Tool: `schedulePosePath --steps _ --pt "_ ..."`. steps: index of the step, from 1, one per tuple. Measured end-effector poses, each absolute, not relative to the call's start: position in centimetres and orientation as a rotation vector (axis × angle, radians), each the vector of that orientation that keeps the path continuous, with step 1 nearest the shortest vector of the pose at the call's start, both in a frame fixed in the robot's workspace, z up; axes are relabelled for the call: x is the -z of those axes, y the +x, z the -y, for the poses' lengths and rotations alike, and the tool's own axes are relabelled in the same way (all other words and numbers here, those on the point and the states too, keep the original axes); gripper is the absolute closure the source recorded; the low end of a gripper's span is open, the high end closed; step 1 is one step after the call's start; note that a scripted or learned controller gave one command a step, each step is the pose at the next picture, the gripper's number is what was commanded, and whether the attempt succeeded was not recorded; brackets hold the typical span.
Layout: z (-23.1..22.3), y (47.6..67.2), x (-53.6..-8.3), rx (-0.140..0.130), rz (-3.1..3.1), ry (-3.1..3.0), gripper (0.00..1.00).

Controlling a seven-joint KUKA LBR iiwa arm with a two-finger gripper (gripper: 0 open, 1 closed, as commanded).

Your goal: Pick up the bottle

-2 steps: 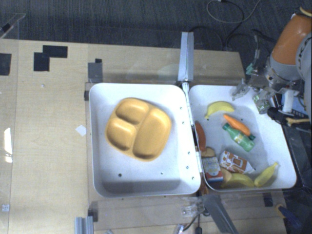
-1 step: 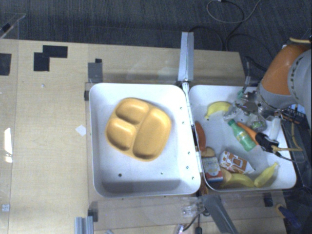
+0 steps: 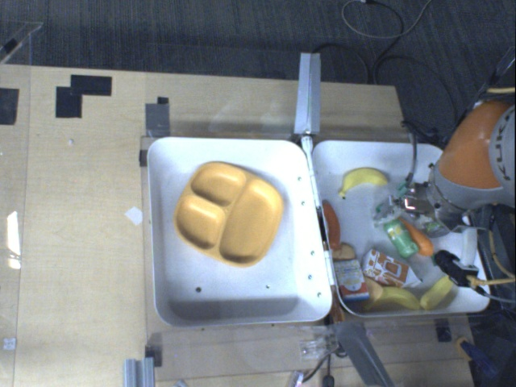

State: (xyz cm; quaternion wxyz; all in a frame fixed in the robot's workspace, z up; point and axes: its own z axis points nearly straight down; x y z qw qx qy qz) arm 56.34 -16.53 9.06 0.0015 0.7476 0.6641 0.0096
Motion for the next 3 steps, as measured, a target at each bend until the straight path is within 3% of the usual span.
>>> schedulePosePath --steps 1,2,3 --pt "16.2 57.6 -9.0 -0.022 -1.893 2.512 0.00" --pt "16.9 58.7 -16.3 -0.003 -2.060 2.369 0.00" --pt "16.7 58.3 -8.9 -0.010 -2.194 2.236 0.00"
